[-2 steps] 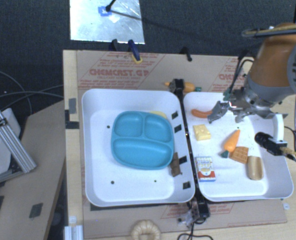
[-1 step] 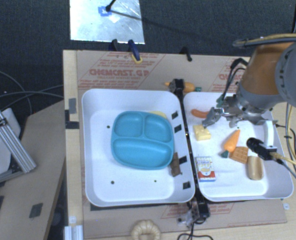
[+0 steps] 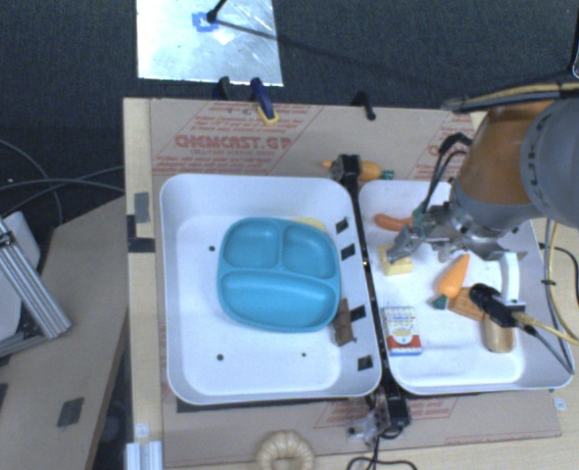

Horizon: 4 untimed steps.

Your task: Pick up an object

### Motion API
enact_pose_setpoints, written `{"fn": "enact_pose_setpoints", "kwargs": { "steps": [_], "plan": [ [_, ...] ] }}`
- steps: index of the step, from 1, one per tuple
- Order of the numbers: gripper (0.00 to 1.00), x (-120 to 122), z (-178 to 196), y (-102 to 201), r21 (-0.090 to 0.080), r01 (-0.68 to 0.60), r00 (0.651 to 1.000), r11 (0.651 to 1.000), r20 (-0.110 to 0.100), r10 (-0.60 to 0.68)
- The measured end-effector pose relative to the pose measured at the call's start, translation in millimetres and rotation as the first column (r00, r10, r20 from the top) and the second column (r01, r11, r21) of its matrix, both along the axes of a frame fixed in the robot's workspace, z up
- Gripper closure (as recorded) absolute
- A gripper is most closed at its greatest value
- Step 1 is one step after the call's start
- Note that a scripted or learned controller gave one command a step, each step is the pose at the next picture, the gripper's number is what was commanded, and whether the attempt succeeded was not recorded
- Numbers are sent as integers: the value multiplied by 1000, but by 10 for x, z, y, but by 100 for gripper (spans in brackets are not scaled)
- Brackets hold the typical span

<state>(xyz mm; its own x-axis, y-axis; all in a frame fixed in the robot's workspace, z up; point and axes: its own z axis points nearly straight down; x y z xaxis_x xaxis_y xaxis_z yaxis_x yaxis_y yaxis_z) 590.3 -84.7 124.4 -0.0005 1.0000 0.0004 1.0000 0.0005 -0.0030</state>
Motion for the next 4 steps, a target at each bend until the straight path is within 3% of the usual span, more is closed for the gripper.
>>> {"fn": "enact_pose_setpoints", "kwargs": {
  "steps": [1,2,4],
  "plan": [
    [0,-6,-423,5,0,0,1000,1000,0,0],
    [100,14,-292,3,0,0,1000,1000,6,0],
    [100,14,631,-82,-1,-4,1000,1000,9,4]
  ]
}}
